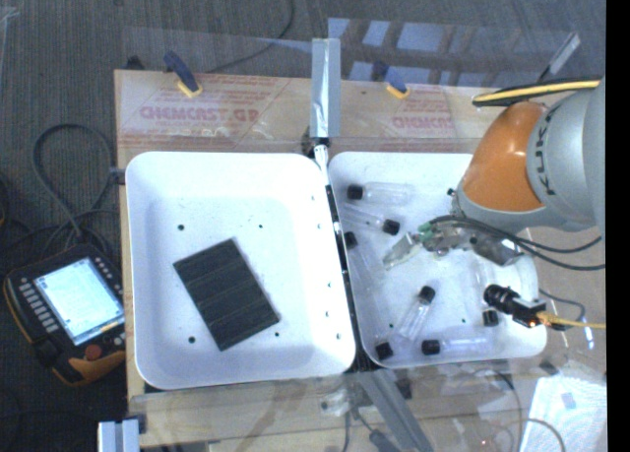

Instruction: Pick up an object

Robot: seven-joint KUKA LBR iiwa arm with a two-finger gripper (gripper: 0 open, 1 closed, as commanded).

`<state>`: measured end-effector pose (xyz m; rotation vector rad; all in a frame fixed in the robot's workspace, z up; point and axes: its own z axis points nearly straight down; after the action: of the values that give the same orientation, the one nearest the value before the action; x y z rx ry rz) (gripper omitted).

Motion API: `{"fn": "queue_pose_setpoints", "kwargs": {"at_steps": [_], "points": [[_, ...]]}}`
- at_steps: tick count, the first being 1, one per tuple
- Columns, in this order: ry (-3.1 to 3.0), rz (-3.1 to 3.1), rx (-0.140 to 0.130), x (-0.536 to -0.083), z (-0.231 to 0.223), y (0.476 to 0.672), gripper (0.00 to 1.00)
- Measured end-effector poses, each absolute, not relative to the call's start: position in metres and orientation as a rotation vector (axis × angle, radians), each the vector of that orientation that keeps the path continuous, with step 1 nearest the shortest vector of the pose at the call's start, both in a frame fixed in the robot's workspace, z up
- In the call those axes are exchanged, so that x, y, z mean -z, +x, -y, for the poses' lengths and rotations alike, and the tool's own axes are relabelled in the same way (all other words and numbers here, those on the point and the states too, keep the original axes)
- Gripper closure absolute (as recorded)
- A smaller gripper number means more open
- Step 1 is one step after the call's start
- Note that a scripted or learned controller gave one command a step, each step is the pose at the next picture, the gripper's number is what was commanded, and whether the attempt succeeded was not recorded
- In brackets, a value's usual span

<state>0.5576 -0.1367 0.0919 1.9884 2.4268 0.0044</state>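
Several clear vials with black caps lie scattered in the right bin (448, 161): one (415, 310) near the middle, one (372, 191) at the back left, one (455, 345) along the front wall. My gripper (418, 241) hangs low over the middle of this bin, below the arm's orange band (507, 160), pointing left. Its tip sits close to a vial (398, 251), and contact is unclear. A dark ribbed rectangular pad (225, 292) lies flat in the left bin (138, 243).
A ridge (338, 263) separates the two bins. A black cable plug (507, 300) juts over the right bin's front right corner. Clamps (180, 70) and a metal post (324, 86) stand on the back board. A teach pendant (69, 307) lies on the floor to the left.
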Motion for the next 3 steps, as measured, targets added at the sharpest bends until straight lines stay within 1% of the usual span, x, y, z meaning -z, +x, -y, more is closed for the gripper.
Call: {"fn": "queue_pose_setpoints", "kwargs": {"at_steps": [1,2,3], "points": [[1.923,-2.489,0.013,-0.089,0.120,0.647,0.00],[1.917,-2.486,0.011,-0.100,0.120,0.649,1.00],[1.918,-2.487,0.013,-0.099,0.120,0.648,0.00]]}}
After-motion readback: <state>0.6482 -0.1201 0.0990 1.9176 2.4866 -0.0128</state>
